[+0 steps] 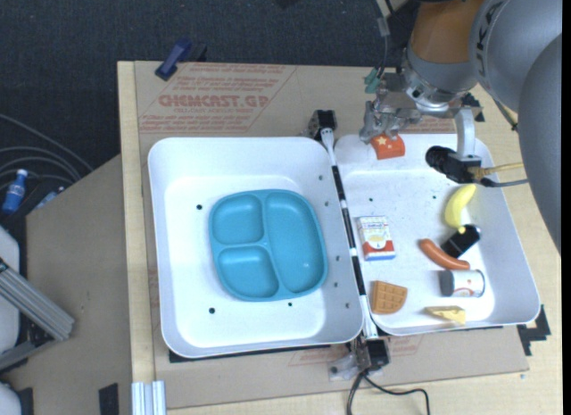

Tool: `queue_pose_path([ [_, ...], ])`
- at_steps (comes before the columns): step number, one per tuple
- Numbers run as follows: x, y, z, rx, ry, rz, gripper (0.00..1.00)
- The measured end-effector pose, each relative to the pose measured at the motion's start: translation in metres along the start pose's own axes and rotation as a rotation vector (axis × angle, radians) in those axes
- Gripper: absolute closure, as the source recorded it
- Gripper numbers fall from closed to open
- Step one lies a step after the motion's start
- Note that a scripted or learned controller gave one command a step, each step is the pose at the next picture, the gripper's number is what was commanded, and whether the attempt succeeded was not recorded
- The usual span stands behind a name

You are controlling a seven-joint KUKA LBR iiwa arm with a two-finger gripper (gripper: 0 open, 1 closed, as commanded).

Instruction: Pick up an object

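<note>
Orange block [388,145] under gripper [385,133], grip unclear

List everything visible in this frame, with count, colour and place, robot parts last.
Divided plate: 1, blue, left bin centre.
Small box: 1, white and red, right bin near the divider.
Waffle: 1, tan, right bin front.
Hot dog: 1, red-orange, right bin.
Banana: 1, yellow, right bin's right side.
Can: 1, white, front right.
Block: 1, orange, right bin's back edge, just under the gripper.
Bins: 2, white, side by side.
Gripper: 1, grey, above the block.
</note>
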State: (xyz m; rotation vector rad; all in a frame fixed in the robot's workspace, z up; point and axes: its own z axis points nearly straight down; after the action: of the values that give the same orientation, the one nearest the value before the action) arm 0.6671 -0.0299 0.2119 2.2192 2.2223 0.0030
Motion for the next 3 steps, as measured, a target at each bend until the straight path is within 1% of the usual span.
queue_pose_path([
  [1,0.058,-0.076,-0.036,0.005,0.001,0.0,1.0],
  [2,0.127,-0.13,-0.031,0.006,0.0,0.0,1.0],
  [3,0.101,-0.088,-0.033,0.002,-0.001,0.002,1.0],
])
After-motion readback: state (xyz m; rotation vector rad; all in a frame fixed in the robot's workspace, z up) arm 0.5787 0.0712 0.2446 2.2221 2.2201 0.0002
